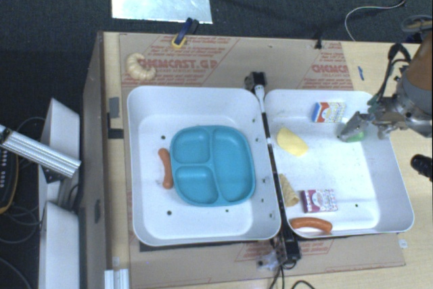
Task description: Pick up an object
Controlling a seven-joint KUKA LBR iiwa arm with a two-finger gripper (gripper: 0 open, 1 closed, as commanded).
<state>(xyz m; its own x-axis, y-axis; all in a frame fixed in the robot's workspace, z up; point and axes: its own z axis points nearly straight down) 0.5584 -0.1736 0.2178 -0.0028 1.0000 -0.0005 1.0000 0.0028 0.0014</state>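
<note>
A small green object [352, 134], soft-edged and blurred, sits in the right shallow white plastic bin [389, 176], near that bin's far right wall; its long axis cannot be made out. The tool [356, 126] on the grey arm hangs right over it, its metal fingers slanting down toward the left, but whether they are spread or pinching the green object cannot be told.

Just left of it, toward the far wall, lies a small flat carton [328, 111] in red, white and blue. Nearer the bin's left wall rests a smooth rounded yellow lump [291, 142]. Along the near side lie a rough tan piece [288, 190], a maroon and white printed packet [318, 200] and a glossy orange sausage [312, 225], lengthwise along the near wall.

The left white bin [145, 145] holds a blue sectioned plastic tray [212, 164] and a second orange sausage [166, 168].
</note>
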